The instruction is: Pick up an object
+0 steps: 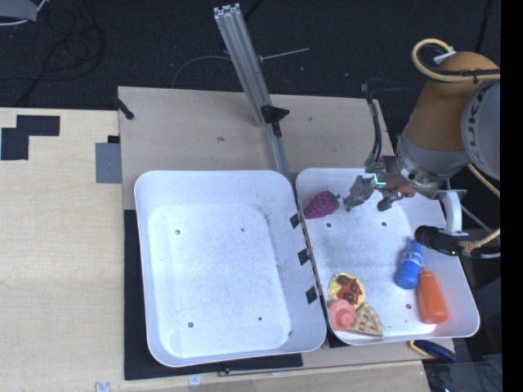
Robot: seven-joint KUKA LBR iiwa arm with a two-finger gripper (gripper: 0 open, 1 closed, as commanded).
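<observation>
Gripper (372, 194) open, holding nothing, over right bin (458, 321) back edge. Purple grapes (321, 204) in its back-left corner, just beside. Risk: fingers hit bin wall, grapes skid away.

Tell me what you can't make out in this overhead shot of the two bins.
- Gripper: too small and dark to tell whether it grasps anything; it hangs beside the purple grape toy.
- Yellow item below the right bin: mostly hidden under the bin's rim, so what it is stays unclear.
- Food toys at the right bin's front edge: overlapping, so each one's outline is hard to separate.
</observation>
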